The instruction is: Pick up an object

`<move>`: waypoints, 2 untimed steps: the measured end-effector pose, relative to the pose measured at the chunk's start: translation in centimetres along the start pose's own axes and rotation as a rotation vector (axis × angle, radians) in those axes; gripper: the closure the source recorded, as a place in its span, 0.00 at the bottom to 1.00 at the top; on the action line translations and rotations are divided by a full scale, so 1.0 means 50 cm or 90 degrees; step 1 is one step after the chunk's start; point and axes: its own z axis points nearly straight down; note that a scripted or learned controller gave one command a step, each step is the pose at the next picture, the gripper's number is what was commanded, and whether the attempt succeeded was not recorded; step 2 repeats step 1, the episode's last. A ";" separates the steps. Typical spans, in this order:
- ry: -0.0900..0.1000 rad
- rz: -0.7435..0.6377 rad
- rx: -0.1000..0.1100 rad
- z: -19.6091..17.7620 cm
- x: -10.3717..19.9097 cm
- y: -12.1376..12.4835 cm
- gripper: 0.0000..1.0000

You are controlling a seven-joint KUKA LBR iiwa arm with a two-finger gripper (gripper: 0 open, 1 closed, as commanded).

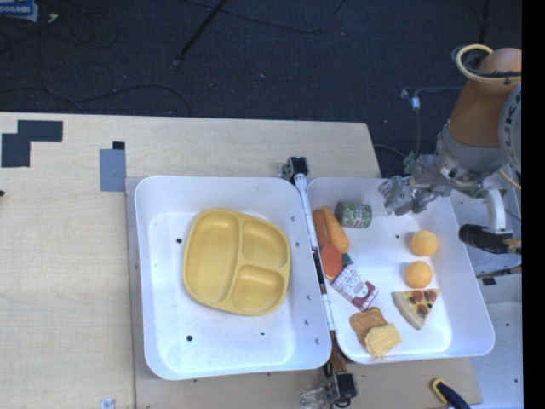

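Observation:
My gripper [402, 198] hangs over the back of the right bin [464, 309], its fingers pointing left and open with nothing between them. Just left of it lies a small green can [352, 215] on its side. Below the gripper sit two orange balls [423, 244] [418, 274]. A carrot [334, 229] and a red-orange piece [331, 261] lie along the bin's left wall. Nearer the front are a red-and-white packet [356, 287], a pizza slice [415, 306], a brown cookie [367, 321] and a ridged yellow chip [381, 340].
The left bin [162, 331] holds a yellow divided tray [236, 261]. A metal clamp [296, 169] sits at the back where the two bins meet, another clamp [328, 392] at the front. The arm's grey and orange body [481, 126] rises at the right.

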 end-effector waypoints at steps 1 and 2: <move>0.000 0.000 0.001 -0.032 0.149 0.012 1.00; 0.000 0.000 0.001 -0.032 0.149 0.012 1.00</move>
